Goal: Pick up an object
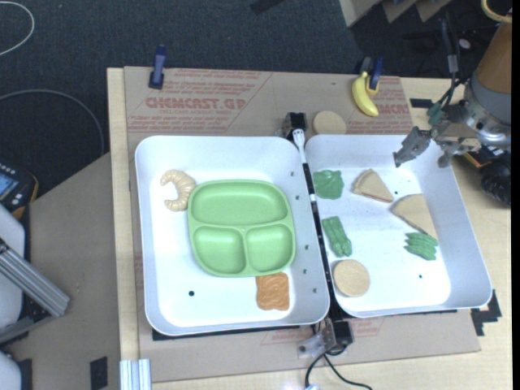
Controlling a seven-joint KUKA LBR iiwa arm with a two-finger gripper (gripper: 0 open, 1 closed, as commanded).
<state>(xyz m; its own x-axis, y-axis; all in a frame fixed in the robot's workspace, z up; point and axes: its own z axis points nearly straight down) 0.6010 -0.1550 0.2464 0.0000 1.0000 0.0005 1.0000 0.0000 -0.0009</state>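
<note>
My gripper hangs open above the far right corner of the right bin, with nothing between its fingers. One fingertip points toward the bin's back wall. Just below and left of it a tan sandwich triangle lies in the bin, and a second tan wedge sits below the gripper. In the same bin are a green leafy piece, a green pickle, a small green sprig and a round cracker.
The left bin holds a green divided plate, a curled tan pastry and an orange piece. A banana and a round biscuit lie on the board behind the bins.
</note>
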